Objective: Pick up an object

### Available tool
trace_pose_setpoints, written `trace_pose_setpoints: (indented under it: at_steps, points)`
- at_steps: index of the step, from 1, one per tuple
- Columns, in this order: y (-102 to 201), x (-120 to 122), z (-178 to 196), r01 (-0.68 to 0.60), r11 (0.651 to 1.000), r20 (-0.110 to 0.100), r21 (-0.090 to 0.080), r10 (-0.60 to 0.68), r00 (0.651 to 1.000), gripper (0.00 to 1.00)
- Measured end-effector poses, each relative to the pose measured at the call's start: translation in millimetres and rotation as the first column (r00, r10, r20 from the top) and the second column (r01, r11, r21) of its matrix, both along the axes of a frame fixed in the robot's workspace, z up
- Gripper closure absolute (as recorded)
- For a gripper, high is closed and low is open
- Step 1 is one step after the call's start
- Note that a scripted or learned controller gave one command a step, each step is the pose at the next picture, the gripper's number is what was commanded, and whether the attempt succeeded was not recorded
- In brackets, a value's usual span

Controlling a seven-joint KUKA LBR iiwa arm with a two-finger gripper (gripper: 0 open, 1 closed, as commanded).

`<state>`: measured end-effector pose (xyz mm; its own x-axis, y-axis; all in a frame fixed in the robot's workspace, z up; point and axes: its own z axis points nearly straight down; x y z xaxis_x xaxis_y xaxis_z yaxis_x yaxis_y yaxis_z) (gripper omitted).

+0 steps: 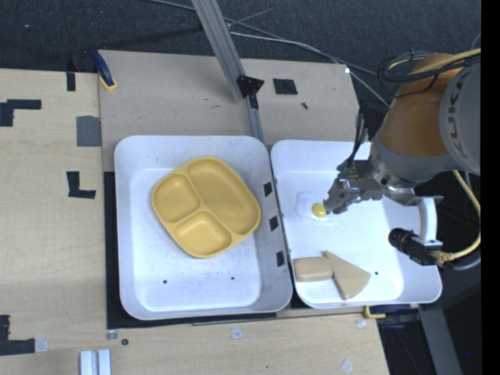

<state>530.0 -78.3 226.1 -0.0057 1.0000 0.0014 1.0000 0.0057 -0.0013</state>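
A small yellow object (319, 209) lies on the floor of the right bin (391, 287), near its middle left. My gripper (337, 200) hangs just to the right of it, its dark fingertips low over the bin floor and very close to the yellow piece. Two tan pieces rest at the right bin's front: a flat rounded block (312, 269) and a wedge (349, 276) leaning against it. In the left bin (133, 287) sits a yellow divided plate (205, 206) with three compartments.
A grey metal pole (223, 37) slants across the bench behind the bins. The arm's orange band (422, 108) and black cables (418, 244) occupy the right bin's far right side. A black divider with clips (273, 209) separates the bins.
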Motion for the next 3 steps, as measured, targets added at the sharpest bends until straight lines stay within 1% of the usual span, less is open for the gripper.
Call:
trace_pose_setpoints:
  at_steps: [1,2,3]
  points:
    - [59.7,12.0,-7.6,-0.001,1.000,-0.001,-0.001,0.001,1.000,1.00]
    - [111.7,22.4,1.8,-0.002,1.000,0.000,0.000,0.002,1.000,1.00]
    - [159.2,19.4,4.8,-0.001,1.000,-0.001,0.000,0.001,1.000,1.00]
